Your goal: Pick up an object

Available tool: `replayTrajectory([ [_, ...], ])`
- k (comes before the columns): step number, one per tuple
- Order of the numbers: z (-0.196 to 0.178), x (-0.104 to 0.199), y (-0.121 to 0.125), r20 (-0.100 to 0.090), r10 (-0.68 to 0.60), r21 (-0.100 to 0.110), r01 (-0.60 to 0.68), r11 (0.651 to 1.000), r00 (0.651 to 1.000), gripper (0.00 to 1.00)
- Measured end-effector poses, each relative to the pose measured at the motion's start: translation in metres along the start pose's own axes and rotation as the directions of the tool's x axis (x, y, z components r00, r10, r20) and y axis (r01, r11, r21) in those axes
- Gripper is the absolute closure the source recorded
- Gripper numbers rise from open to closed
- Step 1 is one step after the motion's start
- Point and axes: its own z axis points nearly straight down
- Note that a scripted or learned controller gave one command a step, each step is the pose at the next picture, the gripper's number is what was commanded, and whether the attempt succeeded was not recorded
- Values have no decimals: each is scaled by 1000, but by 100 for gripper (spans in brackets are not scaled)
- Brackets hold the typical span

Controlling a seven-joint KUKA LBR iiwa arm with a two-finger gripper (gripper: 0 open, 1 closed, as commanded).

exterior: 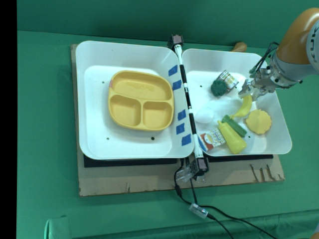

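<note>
Just below the jaws lies the banana in the right bin, so we should descend squarely over it, though we cannot tell whether they stand apart.

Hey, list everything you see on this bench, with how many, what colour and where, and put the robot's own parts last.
bins: two, white, side by side on the bench
divided tray: one, yellow, in the left bin
broccoli: one, green, top of the right bin
small can: one, labelled, beside the broccoli
banana: one, yellow, middle of the right bin
ruffled disc: one, yellow, right side of the right bin
squeeze bottle: one, yellow, front of the right bin
green stick: one, beside the bottle
small carton: one, red and white, front left of the right bin
white lump: one, near the divider
arm: one, grey and orange, reaching from the right
gripper: one, above the banana
</note>
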Motion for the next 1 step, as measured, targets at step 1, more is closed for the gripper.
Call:
replayTrajectory([
  [1, -91, 47, -23, -13, -10, 19, 10, 1000, 1000, 100],
])
